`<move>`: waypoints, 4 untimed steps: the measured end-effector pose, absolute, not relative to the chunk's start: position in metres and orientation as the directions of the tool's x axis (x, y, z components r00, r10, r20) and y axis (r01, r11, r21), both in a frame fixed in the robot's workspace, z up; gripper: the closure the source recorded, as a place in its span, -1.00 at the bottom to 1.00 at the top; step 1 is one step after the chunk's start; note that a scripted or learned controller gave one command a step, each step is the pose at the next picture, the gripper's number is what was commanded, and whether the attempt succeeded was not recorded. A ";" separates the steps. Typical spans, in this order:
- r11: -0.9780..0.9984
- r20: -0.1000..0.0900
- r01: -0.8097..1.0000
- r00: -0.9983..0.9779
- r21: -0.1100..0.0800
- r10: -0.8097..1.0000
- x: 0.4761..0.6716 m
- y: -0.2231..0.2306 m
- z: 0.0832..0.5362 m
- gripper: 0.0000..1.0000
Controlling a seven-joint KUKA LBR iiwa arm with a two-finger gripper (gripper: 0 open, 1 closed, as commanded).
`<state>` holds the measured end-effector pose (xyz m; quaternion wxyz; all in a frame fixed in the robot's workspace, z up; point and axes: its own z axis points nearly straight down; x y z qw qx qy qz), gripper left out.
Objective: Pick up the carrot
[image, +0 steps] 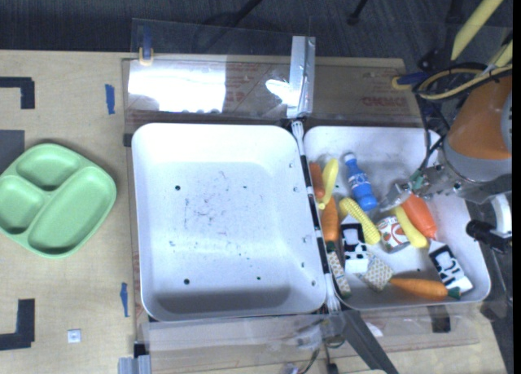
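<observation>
The gripper (413,187) sat low in the right bin (480,283); I could not tell its state. The carrot (420,214) lay just beneath it, long axis slanting upper-left to lower-right, beside a yellow banana (411,230) and red can (394,235).

Two bins sit side by side on the tabletop (65,95); the right bin (480,283) holds a carrot (418,287) near its front wall, and a divided plate (53,199) lies left of the left bin (220,209).
</observation>
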<state>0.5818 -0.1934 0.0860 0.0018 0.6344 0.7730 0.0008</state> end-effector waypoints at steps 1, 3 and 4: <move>0.184 0.012 0.983 -0.184 0.011 0.983 0.550 -0.212 0.089 -1.00; 0.069 -0.001 0.998 -0.069 0.001 0.998 0.481 -0.179 0.236 1.00; -0.002 -0.002 1.000 0.002 0.003 1.000 0.480 -0.177 0.277 1.00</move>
